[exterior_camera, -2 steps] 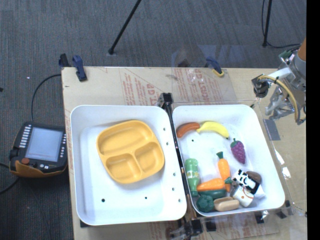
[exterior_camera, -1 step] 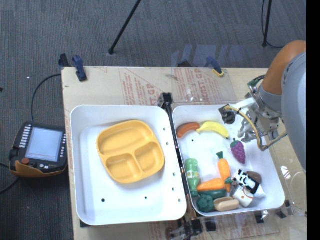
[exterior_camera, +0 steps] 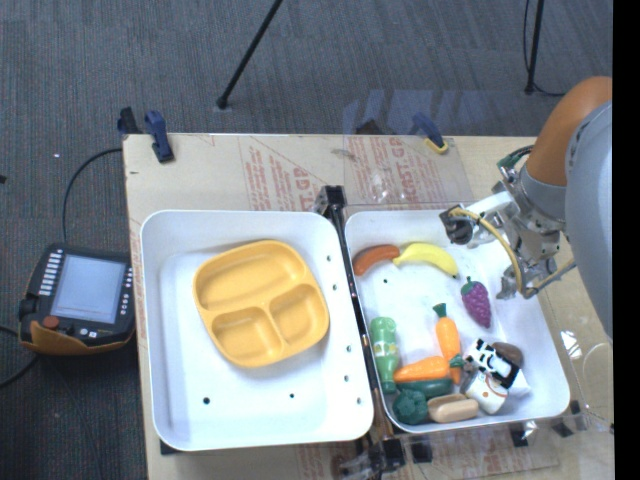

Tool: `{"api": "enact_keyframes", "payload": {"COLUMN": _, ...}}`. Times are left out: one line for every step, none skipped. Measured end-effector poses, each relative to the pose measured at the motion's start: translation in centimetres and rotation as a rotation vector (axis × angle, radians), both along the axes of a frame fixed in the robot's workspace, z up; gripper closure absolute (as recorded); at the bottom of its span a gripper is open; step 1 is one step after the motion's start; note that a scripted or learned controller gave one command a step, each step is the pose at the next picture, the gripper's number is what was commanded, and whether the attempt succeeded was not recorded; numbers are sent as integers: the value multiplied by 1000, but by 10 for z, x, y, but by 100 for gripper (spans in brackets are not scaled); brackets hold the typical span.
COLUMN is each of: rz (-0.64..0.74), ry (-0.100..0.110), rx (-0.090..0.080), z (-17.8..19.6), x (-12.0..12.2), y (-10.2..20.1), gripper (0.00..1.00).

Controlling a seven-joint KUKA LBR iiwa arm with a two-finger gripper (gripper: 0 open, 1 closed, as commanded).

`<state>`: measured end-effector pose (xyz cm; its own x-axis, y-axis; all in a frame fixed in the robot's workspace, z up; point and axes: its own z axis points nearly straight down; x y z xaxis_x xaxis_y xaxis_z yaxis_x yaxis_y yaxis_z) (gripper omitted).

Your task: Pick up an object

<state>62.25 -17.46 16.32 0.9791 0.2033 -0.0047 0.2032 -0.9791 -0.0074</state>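
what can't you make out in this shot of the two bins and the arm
- Hand: in the camera view its metal parts and cables blur together, so the state of its grip cannot be judged.
- Arm: cut off by the right edge.
- Black-and-white toy in the right bin: too small and cluttered to identify; the brown piece behind it is partly hidden.
- Green item: partly covered by the carrot and bread roll.

Both white bins (exterior_camera: 160, 268) look like smooth, slightly glossy plastic, and the yellow divided tray (exterior_camera: 262, 301) has the same sheen. The bench top (exterior_camera: 230, 173) is matt, printed cardboard; the floor (exterior_camera: 100, 48) looks like rough grey carpet.
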Motion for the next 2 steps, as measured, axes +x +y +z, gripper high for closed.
{"api": "enact_keyframes", "payload": {"rz": -1, "ry": 4, "rx": 1, "z": -79, "x": -24, "y": 44, "gripper": 0}}
{"api": "enact_keyframes", "payload": {"rz": -3, "ry": 3, "rx": 2, "z": -77, "x": -60, "y": 92, "gripper": 0}}
